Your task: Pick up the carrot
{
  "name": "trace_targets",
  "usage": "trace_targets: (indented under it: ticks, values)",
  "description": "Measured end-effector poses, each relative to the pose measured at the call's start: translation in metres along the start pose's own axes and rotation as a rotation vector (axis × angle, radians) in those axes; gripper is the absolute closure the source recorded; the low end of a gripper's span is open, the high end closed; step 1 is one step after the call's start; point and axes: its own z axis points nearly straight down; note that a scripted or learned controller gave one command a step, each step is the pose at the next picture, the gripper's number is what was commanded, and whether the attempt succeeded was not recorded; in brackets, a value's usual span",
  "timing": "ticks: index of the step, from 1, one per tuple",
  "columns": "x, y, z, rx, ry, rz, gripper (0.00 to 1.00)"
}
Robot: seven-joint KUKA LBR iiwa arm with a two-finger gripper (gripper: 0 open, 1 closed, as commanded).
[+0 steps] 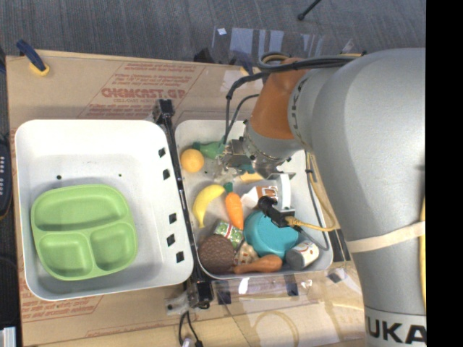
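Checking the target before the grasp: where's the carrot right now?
The carrot lies in the right bin, near its middle, just right of the banana and left of the teal bowl, below the claw.

The brown cardboard sheet (108,78) lying under the two white bins carries red printing, of which the large line reads roughly "CHEMCAST GP", seen at a slant; the smaller red lines above and below it are too fine to read. At the lower right the grey arm casing (394,266) bears big black letters "UKA", cut off by the frame edge. A small green can (228,233) in the right bin has a printed label, but its wording is too small to make out.
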Motion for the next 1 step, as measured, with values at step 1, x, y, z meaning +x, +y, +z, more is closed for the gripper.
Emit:
trace_targets:
  ticks: [1]
  values:
    - [0.0523, -0.0037, -0.0947, -0.014, -0.001, 0.124, 1.00]
